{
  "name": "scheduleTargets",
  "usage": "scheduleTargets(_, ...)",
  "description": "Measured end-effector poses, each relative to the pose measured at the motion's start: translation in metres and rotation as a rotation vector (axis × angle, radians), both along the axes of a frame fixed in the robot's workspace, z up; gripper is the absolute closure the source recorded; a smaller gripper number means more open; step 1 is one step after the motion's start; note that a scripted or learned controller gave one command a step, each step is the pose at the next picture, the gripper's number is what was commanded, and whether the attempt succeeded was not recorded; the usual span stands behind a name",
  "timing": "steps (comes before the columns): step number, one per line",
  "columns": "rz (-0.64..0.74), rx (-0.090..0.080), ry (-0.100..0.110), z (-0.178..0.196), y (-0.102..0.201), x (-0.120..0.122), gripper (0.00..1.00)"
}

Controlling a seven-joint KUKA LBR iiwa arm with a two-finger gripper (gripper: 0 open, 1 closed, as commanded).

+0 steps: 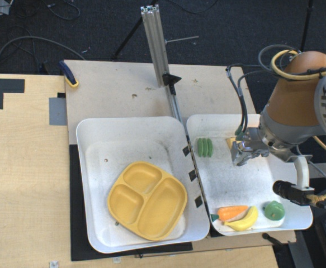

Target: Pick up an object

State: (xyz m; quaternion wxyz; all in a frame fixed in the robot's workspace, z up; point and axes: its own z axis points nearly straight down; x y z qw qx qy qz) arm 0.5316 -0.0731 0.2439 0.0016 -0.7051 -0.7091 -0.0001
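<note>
Grey arm w/ orange band reaches in from right; end effector [242, 154] sits low over the right white plastic bin [230, 177], near its back edge. Can't tell if it's open or shut, or holding anything. Closest candidate: ridged green plastic piece [205, 147], just beside it, near the divider. Prob. light, stiff, a bit slick; grip across short sides. Yellow toy banana [244, 220], orange toy carrot [231, 212], round green toy [273, 210] lie along front edge. Yellow divided plate [146, 200] in left bin [95, 149]: flat, hard to pinch.
</note>
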Motion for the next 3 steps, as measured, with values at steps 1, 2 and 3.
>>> scheduleTargets(1,0.000,0.000,0.002,0.006,0.050,-0.007,1.00)
scheduleTargets(2,-0.001,-0.001,0.004,-0.008,0.107,-0.007,1.00)
scheduleTargets(3,-0.002,-0.002,0.002,-0.011,0.155,-0.004,1.00)
